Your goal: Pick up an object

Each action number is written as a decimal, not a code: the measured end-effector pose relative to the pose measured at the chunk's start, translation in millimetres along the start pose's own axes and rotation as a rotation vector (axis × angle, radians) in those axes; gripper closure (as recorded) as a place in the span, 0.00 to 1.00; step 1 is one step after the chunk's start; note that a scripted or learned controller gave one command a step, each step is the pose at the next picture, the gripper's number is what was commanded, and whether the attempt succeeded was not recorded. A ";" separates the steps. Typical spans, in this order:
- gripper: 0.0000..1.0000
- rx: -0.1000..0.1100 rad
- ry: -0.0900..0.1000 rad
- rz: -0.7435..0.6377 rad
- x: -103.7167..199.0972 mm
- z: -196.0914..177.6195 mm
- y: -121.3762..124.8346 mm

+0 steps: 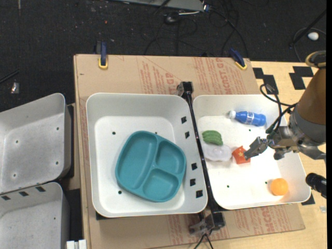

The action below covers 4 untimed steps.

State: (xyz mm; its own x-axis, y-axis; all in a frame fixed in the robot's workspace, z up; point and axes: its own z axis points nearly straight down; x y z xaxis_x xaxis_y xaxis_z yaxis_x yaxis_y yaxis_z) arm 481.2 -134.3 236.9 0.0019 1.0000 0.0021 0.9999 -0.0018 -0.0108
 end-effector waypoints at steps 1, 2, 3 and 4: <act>0.00 -0.010 -0.002 -0.003 0.2 -4.8 2.1; 0.00 -0.007 -0.001 -0.001 1.1 47.4 12.6; 0.00 -0.005 0.000 0.000 1.3 94.8 4.0; 0.00 -0.007 -0.001 0.000 1.9 147.4 3.7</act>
State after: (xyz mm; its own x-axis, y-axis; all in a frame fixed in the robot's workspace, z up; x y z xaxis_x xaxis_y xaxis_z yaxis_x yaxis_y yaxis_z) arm 483.3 -132.1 89.5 0.0015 1.0000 0.0013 1.0000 -0.0015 -0.0040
